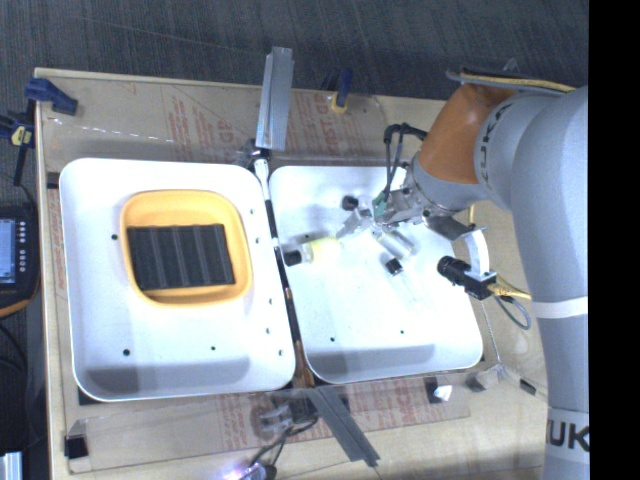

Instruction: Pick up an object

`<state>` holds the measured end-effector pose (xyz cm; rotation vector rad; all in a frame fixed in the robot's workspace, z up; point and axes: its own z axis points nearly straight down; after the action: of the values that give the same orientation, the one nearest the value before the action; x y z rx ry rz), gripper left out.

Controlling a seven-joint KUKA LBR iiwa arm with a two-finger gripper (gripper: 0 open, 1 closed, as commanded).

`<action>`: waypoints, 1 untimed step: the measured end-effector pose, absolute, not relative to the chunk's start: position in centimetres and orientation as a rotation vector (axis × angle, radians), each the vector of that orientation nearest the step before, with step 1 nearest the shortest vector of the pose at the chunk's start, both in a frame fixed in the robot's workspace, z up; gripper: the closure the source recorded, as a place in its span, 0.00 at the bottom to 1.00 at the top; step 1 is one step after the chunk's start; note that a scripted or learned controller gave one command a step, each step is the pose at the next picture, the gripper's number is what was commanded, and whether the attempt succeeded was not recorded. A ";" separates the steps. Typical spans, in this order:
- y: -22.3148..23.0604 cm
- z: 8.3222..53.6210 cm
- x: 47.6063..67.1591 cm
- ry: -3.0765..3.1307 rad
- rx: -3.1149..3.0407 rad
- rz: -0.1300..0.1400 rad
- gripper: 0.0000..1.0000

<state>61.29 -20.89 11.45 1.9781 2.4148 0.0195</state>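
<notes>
A small pale yellow-green object with a black end [306,251] lies on the floor of the right bin [400,343], close to its left wall. My gripper [371,235] hangs low over the upper middle of that bin, just right of the object and apart from it. Its two black-tipped fingers [350,205] are spread, so it is open, with nothing between them. The grey arm with the orange band [455,138] reaches in from the right.
The left bin [90,348] holds a yellow tray with a black ribbed insert [183,255]. A divider ridge [280,278] separates the two bins. A black fitting [462,271] with cables sticks out by the right bin's right rim.
</notes>
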 end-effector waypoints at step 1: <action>-20.9 11.4 61.3 2.415 1.978 0.019 0.00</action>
<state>61.29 -20.89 11.44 1.9781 2.4148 0.0195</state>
